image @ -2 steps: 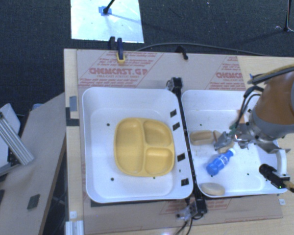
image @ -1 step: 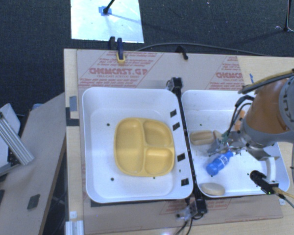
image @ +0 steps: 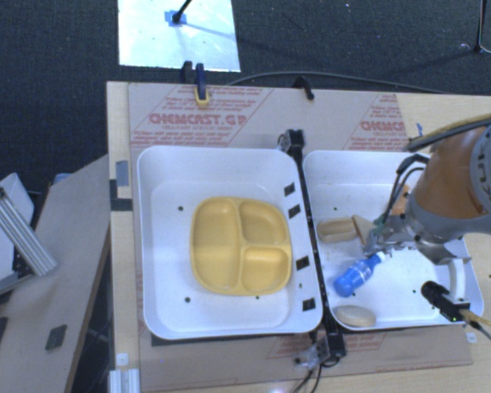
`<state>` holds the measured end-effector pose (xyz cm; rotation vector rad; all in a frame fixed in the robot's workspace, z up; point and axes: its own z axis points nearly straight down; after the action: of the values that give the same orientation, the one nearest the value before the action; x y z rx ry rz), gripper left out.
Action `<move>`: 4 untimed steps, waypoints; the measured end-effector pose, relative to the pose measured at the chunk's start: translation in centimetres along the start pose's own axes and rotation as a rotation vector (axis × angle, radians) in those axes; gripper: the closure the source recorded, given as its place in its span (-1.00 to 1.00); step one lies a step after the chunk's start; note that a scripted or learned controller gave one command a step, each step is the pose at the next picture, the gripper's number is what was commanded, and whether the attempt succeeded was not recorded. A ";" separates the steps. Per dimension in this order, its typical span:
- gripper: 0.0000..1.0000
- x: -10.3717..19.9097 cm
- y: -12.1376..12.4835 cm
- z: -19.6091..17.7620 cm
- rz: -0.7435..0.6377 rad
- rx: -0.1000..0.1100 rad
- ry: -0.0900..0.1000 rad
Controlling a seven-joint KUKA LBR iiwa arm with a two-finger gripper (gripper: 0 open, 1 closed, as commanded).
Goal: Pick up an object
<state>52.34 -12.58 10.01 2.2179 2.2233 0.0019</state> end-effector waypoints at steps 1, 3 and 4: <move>1.00 -1.1 0.3 -5.4 0.002 -0.004 -0.002; 1.00 -1.0 0.2 -15.7 -0.002 -0.004 -0.002; 1.00 -1.0 0.3 -16.3 -0.002 -0.001 -0.001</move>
<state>52.60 -13.58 26.36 2.2149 2.2242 0.0024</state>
